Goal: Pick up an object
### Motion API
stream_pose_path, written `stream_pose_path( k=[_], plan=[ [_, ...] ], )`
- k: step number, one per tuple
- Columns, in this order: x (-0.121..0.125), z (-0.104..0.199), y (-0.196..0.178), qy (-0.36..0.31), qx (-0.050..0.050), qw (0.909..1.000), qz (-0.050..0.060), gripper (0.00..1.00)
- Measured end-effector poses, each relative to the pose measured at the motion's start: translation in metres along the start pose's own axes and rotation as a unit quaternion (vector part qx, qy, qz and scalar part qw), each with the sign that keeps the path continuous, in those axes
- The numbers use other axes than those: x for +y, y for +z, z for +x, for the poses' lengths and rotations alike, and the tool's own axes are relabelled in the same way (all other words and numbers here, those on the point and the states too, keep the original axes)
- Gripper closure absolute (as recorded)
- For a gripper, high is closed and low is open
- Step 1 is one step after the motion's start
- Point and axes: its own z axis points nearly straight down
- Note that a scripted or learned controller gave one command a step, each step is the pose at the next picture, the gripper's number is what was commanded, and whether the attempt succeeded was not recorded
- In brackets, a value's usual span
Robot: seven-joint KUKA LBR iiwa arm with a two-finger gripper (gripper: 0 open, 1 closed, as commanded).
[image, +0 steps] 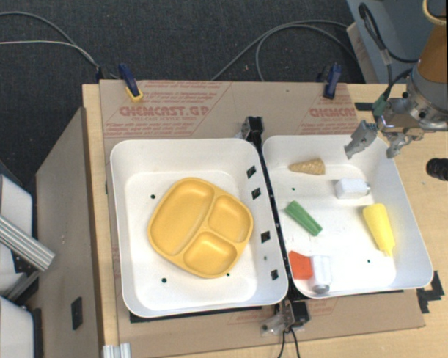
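Note:
The right bin [408, 205] holds a tan wedge-shaped piece [307, 166] near its back, a white block [350, 188], a green stick [303, 217], a yellow corn-like object [378, 227] and an orange-and-white item [310, 268] at the front. My gripper [375, 142] hangs open above the bin's back right corner, its two fingers spread with nothing between them. It is to the right of the tan piece and above the white block.
The left bin [130, 214] holds a yellow divided plate [200, 226]. A black divider [263, 202] runs between the bins. Blue clamps [130, 82] [332, 80] pin the cardboard at the back. Cables cross the dark floor behind.

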Motion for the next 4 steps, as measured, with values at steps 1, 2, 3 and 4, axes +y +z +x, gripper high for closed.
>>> stream_pose_path(
  k=[1, 2, 3, 4],
  plan=[
    [0.002, 0.000, -0.007, -0.001, -0.001, 1.0000, -0.006, 0.00],
    [0.001, 0.005, 0.036, -0.001, -0.001, 1.0000, -0.004, 0.00],
    [0.006, 0.013, 0.083, -0.002, 0.000, 1.0000, -0.003, 0.00],
    [0.012, 0.010, 0.128, -0.001, -0.001, 1.0000, -0.004, 0.00]
  ],
)
